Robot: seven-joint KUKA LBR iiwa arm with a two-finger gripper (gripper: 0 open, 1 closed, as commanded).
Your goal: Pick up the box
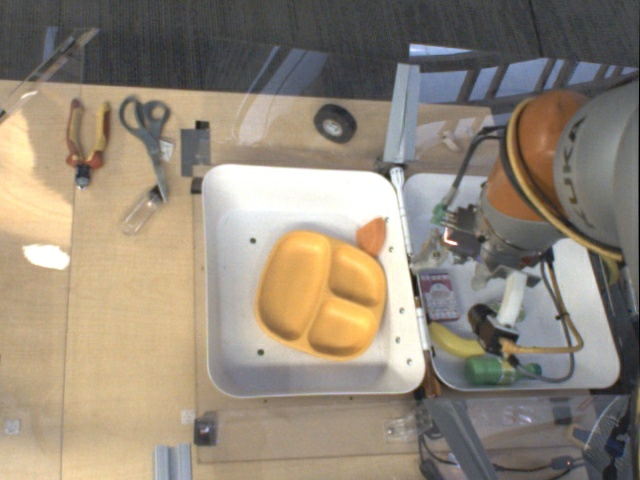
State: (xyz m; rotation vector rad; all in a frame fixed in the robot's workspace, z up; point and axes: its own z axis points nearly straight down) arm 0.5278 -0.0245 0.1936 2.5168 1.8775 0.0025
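Box (438, 296) lies flat at the right bin's (592, 366) left edge, just beside the gripper (492, 273) | grip state cannot be told | wooden bench (100, 328) carries scissors (150, 140) at its far-left corner

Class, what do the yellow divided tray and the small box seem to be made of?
Yellow tray: probably moulded plastic, smooth with a slight sheen; one even colour and rounded compartments. Small box: likely printed cardboard, matt; flat face with a printed panel, though too small to be sure.
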